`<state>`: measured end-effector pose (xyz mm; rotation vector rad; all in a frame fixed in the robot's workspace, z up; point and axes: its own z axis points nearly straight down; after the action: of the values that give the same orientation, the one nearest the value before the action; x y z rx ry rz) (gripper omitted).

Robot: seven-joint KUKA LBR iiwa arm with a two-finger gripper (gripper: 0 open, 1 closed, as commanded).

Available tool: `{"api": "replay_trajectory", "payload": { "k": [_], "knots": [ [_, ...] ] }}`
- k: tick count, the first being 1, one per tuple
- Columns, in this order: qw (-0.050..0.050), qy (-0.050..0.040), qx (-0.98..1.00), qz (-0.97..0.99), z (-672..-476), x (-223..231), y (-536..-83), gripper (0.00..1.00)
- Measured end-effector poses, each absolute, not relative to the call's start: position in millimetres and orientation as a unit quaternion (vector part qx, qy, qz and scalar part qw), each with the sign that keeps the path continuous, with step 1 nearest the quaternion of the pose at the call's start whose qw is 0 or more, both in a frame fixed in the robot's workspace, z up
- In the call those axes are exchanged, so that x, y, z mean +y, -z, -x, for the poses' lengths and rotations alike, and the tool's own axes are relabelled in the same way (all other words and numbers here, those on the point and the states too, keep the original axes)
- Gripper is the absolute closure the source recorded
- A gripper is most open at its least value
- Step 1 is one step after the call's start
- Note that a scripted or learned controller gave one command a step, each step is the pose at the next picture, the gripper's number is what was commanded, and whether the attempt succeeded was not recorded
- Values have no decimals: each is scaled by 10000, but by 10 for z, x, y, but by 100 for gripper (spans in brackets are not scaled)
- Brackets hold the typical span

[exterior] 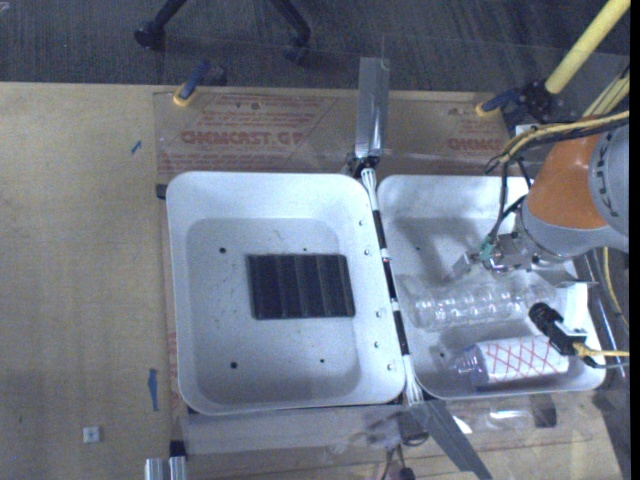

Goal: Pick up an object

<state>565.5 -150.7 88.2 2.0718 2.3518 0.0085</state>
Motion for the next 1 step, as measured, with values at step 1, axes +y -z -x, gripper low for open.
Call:
{"api": "replay_trajectory", "payload": {
  "k": [1],
  "knots": [
    [1,-16,7593,-6507,-5497,-2152,-1024,0]
  ]
}}
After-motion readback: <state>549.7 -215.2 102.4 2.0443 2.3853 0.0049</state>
